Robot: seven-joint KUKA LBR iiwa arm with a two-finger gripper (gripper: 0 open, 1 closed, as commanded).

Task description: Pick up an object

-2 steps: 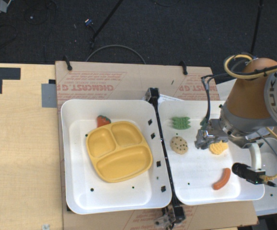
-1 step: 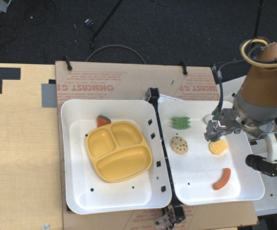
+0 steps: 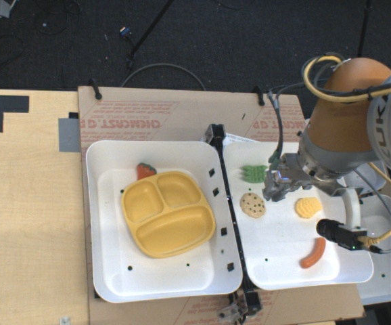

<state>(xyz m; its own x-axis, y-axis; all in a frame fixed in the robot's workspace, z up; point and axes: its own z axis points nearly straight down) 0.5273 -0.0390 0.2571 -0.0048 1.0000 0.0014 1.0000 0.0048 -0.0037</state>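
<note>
The right bin (image 3: 277, 266) holds a green leafy toy (image 3: 254, 173), a round chocolate-chip cookie (image 3: 252, 205), a yellow ridged piece (image 3: 308, 208) and an orange-red sausage (image 3: 312, 252). My gripper (image 3: 277, 189) hangs over this bin, between the green toy and the yellow piece, just right of the cookie. Nothing shows between its fingers. In the left bin (image 3: 107, 269) lies a yellow divided plate (image 3: 168, 212), with a red and green strawberry-like toy (image 3: 145, 170) at its far-left rim.
A black divider (image 3: 224, 202) runs between the two bins. Brown cardboard (image 3: 155, 117) lies under the bins, and the wooden bench (image 3: 26, 215) stretches to the left.
</note>
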